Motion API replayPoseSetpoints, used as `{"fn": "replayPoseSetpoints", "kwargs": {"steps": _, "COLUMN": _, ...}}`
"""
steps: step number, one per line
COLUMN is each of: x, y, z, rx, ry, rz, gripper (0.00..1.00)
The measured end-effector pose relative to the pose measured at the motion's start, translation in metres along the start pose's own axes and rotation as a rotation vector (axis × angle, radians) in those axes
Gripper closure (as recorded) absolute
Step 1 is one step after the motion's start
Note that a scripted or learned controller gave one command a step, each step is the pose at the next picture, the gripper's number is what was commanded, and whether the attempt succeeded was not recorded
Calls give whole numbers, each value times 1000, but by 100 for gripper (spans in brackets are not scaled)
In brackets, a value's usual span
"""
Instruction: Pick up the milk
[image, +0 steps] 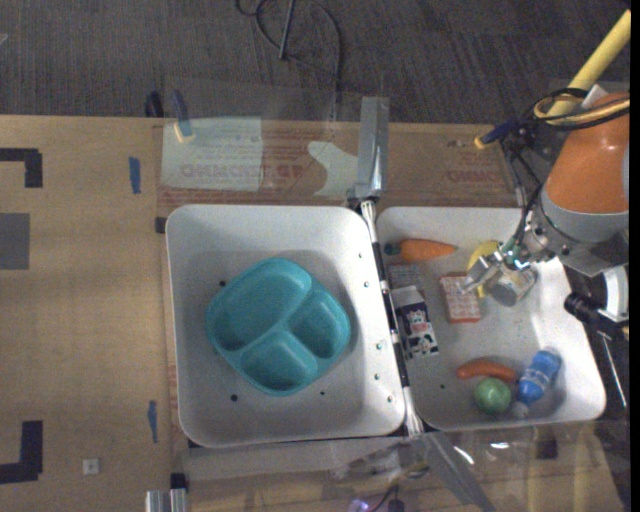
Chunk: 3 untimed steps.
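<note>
The milk (416, 326) is a small white carton with black patches. It lies flat in the right bin (575, 400), against that bin's left wall. My gripper (499, 277) hangs over the upper middle of the same bin, to the right of the milk and a little farther back, well apart from it. Just beneath and behind the gripper is a yellow item (484, 252), and a red and white packet (461, 298) lies to its left. I see nothing held.
An orange carrot (428, 249) lies at the back of the right bin. Near its front are a red sausage (486, 369), a green apple (491, 396) and a blue bottle (539, 374). The left bin (190, 300) holds a teal divided tray (279, 325).
</note>
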<state>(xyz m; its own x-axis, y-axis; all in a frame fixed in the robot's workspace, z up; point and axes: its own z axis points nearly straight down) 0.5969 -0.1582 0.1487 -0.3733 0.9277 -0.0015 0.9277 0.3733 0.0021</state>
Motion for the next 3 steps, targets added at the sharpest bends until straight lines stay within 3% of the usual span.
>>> {"fn": "replayPoseSetpoints", "kwargs": {"steps": 1, "x": 104, "y": -7, "z": -37, "rx": 1, "ry": 2, "rz": -105, "gripper": 0}}
{"fn": "replayPoseSetpoints", "kwargs": {"steps": 2, "x": 190, "y": 17, "z": -37, "rx": 2, "ry": 3, "rz": -268, "gripper": 0}}
{"fn": "replayPoseSetpoints", "kwargs": {"steps": 3, "x": 122, "y": 4, "z": -11, "rx": -13, "ry": 15, "rz": -275, "gripper": 0}}
